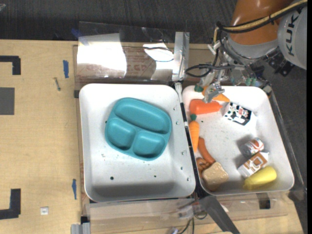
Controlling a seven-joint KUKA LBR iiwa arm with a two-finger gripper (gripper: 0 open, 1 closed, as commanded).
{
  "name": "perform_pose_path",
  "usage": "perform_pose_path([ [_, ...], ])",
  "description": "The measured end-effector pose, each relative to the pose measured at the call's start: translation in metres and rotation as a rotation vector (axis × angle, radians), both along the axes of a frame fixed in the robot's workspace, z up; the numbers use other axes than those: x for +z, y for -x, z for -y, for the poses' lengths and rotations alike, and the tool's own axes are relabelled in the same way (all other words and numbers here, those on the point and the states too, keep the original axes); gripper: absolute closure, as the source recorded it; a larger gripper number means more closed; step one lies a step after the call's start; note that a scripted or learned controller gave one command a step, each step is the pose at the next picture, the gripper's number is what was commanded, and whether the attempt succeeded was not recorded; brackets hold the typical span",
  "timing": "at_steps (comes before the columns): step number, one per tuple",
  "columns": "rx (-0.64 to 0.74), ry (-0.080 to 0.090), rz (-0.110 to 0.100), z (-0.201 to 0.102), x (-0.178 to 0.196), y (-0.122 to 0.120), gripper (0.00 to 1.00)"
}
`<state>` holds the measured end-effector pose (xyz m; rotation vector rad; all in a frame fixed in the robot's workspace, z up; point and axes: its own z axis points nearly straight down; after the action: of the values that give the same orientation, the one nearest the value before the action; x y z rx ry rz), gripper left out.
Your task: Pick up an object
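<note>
My gripper (pixel 213 92) hangs low over the far left corner of the right bin (pixel 278 130), below the orange band of the arm (pixel 258 9). Its tip is right above a stubby orange vegetable (pixel 204 107) and looks close to it or touching. A small orange piece (pixel 222 98) lies just to the gripper's right. Elsewhere in this bin are a black and white packet (pixel 238 113), a carrot (pixel 194 133), a sausage (pixel 205 153), a piece of bread (pixel 215 174), a small can (pixel 252 145), a little carton (pixel 253 164) and a yellow fruit (pixel 260 177).
The left bin (pixel 92 169) holds a teal divided plate (pixel 139 127). A shiny clear panel (pixel 126 57) and an upright metal strip (pixel 179 57) stand behind the bins. Cables hang by the wrist (pixel 229 72). There is bare floor in the middle of the right bin.
</note>
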<state>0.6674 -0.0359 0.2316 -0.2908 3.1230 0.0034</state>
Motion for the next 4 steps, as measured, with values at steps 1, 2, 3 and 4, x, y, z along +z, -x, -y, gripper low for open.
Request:
perform_pose_path([
  [1,0.076,0.004,0.01,0.037,0.058,-0.001,1.0],
  [2,0.178,0.002,-0.001,0.036,0.025,0.0,1.0],
  [3,0.227,0.005,0.009,0.05,0.06,-0.001,1.0],
  [4,0.311,0.003,0.001,0.056,0.036,0.049,1.0],
])
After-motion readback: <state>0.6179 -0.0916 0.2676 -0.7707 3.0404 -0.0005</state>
